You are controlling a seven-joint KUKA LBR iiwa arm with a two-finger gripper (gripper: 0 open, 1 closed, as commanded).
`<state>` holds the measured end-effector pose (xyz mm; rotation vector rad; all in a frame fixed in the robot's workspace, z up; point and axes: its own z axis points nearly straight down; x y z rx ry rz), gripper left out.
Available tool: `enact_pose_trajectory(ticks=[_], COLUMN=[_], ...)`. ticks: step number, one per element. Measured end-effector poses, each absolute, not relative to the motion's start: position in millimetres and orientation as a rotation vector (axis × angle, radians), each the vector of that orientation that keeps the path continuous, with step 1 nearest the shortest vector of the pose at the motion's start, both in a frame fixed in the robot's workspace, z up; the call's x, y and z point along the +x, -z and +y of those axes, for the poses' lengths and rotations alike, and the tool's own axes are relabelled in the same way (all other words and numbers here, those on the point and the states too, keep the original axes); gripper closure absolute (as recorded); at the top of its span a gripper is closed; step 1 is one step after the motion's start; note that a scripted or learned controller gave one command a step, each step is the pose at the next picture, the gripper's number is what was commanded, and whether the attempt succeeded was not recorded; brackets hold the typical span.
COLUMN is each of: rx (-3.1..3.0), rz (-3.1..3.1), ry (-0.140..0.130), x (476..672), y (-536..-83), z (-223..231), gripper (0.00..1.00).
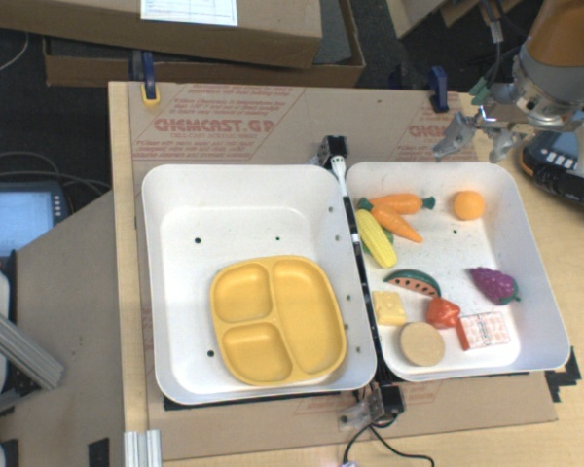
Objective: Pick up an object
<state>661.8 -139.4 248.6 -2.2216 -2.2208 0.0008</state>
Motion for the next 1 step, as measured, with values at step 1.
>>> enact_pose_trajectory(ticks=[1], rx=[-2.204], rz=[-2.225], ry=[-0.004], x=[650.8], y=[-180.1], z=[-37.0], gripper=[0.0])
